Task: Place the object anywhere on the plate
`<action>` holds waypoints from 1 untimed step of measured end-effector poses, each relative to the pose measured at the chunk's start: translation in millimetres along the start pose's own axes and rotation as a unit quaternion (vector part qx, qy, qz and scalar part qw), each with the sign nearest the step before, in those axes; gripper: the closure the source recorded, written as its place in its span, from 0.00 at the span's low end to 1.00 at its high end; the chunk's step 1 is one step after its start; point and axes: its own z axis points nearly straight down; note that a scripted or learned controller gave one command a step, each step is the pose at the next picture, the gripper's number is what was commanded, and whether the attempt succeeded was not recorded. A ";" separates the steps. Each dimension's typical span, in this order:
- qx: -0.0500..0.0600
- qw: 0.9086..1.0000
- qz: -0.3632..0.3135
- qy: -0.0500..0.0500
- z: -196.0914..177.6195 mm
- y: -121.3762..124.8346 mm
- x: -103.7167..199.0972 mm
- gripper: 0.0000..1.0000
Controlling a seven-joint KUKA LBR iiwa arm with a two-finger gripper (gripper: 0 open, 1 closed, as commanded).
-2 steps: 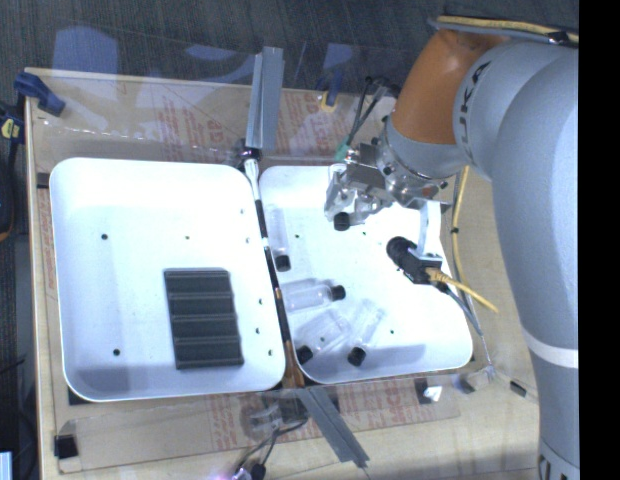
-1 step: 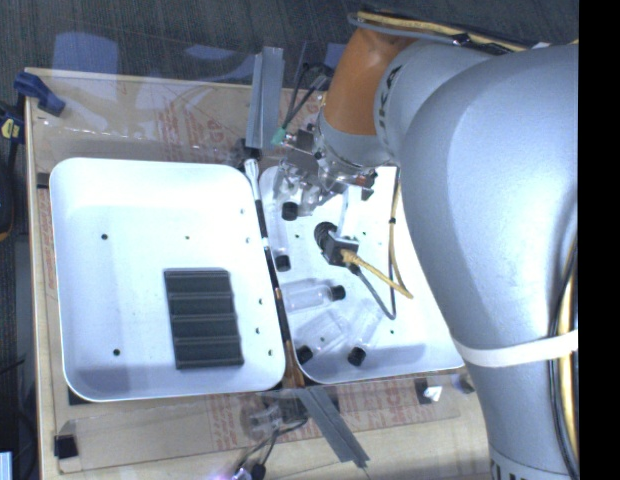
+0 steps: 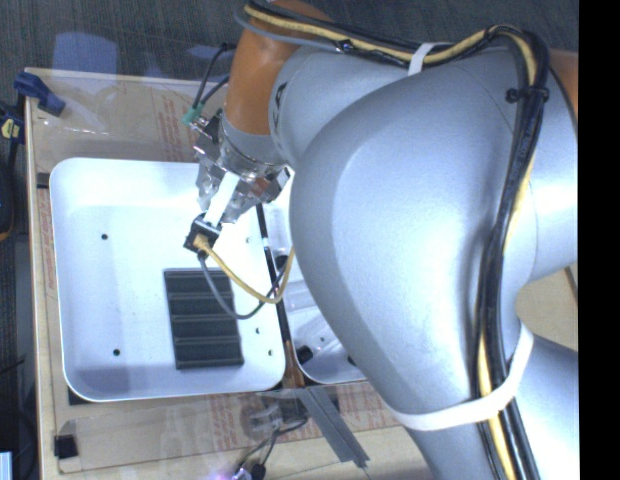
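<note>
bench (image 3: 120,118) with a white bin (image 3: 80,268) on the left, grey arm (image 3: 410,218) on the right.
a dark ribbed block (image 3: 203,318) lies flat in the white bin; the gripper (image 3: 228,193) hangs by the bin's far right corner, apart from the block. i can't tell how its grip stands.

2 white bins sit side by side on a pale bench (image 3: 120,118). The left bin (image 3: 90,268) has 2 tiny black dots on its floor. Just a corner of the right bin (image 3: 335,370) shows. A blue clip (image 3: 35,93) sits at the bench's top left corner. Grey carpet (image 3: 140,18) lies past the bench.
</note>
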 end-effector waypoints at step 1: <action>0.000 0.984 0.178 -0.003 48.4 -36.5 46.7 1.00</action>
